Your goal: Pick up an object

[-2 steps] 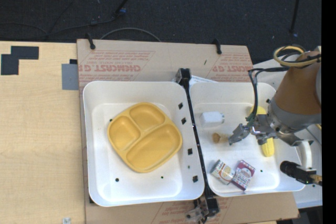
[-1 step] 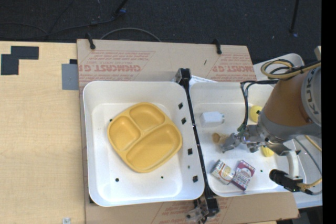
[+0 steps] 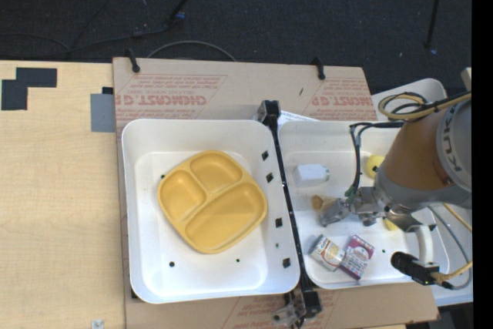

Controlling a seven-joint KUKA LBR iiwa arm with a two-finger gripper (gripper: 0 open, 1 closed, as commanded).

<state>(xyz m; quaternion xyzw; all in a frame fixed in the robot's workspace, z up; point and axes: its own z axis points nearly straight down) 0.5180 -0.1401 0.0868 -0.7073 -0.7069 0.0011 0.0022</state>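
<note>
You are still early in the pick: nothing is lifted yet, as far as this shows. The hand [image 3: 339, 210] sits low in the right bin [image 3: 323, 146], near the small tan piece [image 3: 316, 202], with the pale grey block [image 3: 312, 173] beyond it and the two packets [image 3: 343, 253] just below. You cannot tell how wide it stands or whether it touches anything. The yellow divided tray [image 3: 212, 200] lies untouched in the left bin [image 3: 146, 258]. Grasp and lift remain.
</note>
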